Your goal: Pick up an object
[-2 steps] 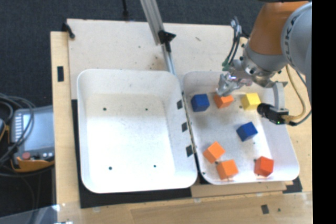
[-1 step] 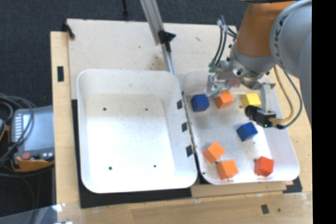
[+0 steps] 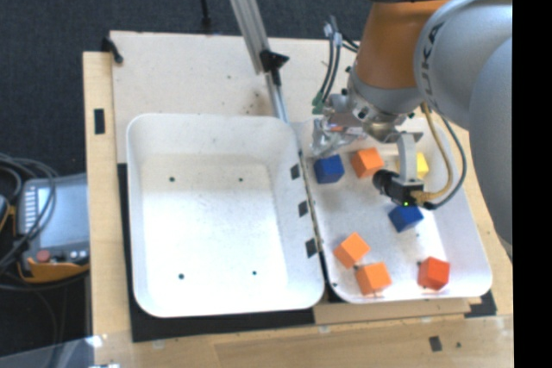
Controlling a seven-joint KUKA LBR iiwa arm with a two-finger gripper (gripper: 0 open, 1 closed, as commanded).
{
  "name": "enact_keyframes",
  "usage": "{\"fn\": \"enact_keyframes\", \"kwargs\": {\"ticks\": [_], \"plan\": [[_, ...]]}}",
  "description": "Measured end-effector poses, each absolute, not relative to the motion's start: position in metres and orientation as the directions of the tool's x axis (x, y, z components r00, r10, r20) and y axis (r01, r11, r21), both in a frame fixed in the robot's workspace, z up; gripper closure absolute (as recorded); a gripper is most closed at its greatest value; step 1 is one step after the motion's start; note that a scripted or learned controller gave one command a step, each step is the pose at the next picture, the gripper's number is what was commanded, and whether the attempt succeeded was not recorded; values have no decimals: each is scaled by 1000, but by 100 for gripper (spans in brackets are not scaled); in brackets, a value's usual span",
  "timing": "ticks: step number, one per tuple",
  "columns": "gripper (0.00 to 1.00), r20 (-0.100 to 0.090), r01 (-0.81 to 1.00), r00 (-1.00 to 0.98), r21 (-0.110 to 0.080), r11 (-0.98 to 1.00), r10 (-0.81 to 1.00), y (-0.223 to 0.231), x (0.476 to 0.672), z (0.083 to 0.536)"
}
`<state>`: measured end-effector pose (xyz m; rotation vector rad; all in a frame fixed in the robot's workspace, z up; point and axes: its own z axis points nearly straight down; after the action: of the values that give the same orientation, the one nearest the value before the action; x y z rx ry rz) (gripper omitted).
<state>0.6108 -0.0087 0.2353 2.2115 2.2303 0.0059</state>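
In the right bin (image 3: 470, 271) we count two blue cubes (image 3: 329, 170) (image 3: 405, 217), three orange cubes (image 3: 368, 160) (image 3: 352, 249) (image 3: 373, 277), one red cube (image 3: 434, 273) and a yellow piece (image 3: 421, 164). The gripper (image 3: 331, 136) hangs just above the upper blue cube; we cannot tell its opening or any hold. Left bin (image 3: 147, 134) adjoins.

no readable text, faint lettering on the arm (image 3: 448, 39) too blurred to make out

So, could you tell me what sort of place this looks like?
Probably a robotics lab test bench: a KUKA arm reaches over two white bins on a plywood bench, with small coloured blocks as grasp targets.
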Motion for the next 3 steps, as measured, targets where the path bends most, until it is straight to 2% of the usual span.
{"fn": "enact_keyframes", "kwargs": {"ticks": [1, 2, 3], "plan": [[100, 1, 1000, -7, -1, 7, 1000, 40, 593, 232], [100, 1, 1000, -4, -3, 4, 1000, 90, 588, 225], [100, 1, 1000, -6, 1, 6, 1000, 97, 589, 241]]}}
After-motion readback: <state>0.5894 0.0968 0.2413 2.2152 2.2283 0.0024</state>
